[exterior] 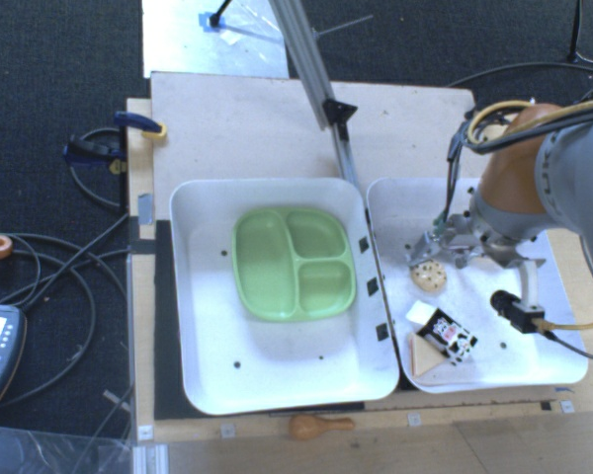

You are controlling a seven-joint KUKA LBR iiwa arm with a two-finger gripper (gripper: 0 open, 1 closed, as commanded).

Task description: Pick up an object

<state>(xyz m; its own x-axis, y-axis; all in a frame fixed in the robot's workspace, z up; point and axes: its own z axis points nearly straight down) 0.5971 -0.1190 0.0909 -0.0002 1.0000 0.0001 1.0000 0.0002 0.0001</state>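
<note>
My gripper hangs low over the right bin, at the end of the grey arm with its orange band that comes in from the right. Directly below and touching its tip in this view lies a round tan cookie-like piece with dark specks. Whether the cookie is held cannot be seen. Nearer the front of the same bin sit a black-and-white patterned block, a tan wedge and a small white piece.
The left bin holds a green divided plate. A slanted metal pole crosses above the bins' shared wall. Cables and a clamp lie left of the bench. A tan wooden piece rests at the front edge.
</note>
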